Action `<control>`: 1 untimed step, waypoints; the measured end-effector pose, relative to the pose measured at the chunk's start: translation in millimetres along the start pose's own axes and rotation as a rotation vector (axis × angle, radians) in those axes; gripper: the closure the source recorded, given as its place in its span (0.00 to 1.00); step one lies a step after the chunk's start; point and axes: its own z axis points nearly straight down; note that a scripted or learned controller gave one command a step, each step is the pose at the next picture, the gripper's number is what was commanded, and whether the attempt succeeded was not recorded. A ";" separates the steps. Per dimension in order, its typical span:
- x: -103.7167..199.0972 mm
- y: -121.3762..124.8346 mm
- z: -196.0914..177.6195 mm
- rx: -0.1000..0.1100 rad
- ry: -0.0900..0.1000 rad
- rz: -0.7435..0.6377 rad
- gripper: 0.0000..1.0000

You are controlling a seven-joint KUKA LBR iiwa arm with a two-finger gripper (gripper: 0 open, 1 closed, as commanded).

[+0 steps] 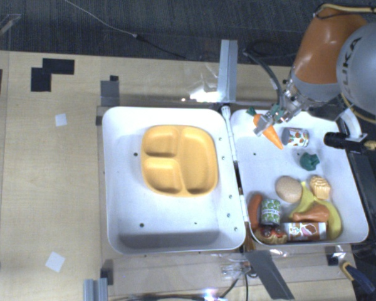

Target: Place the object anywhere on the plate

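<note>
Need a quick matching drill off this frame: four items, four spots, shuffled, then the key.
Items:
1. plate
2. carrot
3. green toy
4. can

Spots:
A. top of the right bin, by the gripper
B. middle of the left bin
C. bottom left of the right bin, in the pile
D. right bin, right of centre, just below the small carton

Pairs: 1-B, 2-A, 3-D, 4-C

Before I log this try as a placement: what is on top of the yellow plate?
Nothing lies on the yellow plate; all three of its compartments show bare. The carrot is over the right bin, at the hand. Nothing covers the plate.
</note>
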 end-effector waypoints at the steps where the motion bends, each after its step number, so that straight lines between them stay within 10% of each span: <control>1: 108.2 17.6 -34.1 -0.001 0.004 0.247 1.00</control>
